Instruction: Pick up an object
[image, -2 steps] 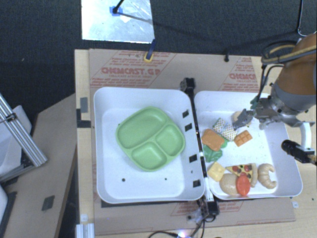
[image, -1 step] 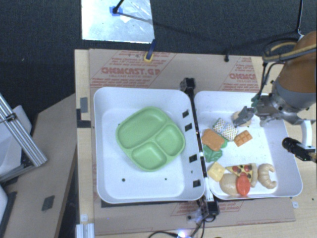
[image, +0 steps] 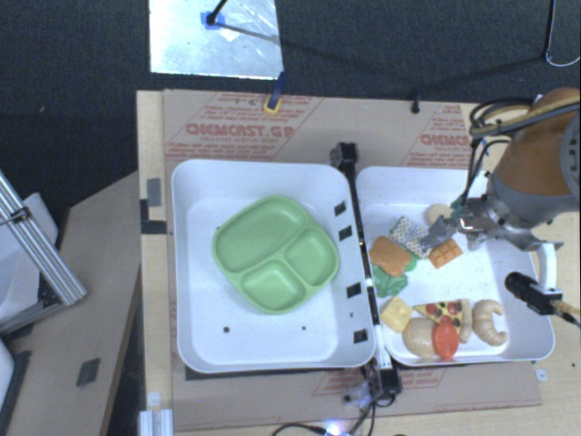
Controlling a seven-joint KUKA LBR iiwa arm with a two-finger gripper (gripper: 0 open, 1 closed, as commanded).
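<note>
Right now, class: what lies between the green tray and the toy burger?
In the camera view, the bins' divider wall separates the green tray from the toy burger.

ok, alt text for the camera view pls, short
A grey and orange robot arm reaches from the right over the right white bin, its gripper low among toy food: a burger, pizza slice, croissant and orange waffle. The left white bin holds a green divided plate.
</note>
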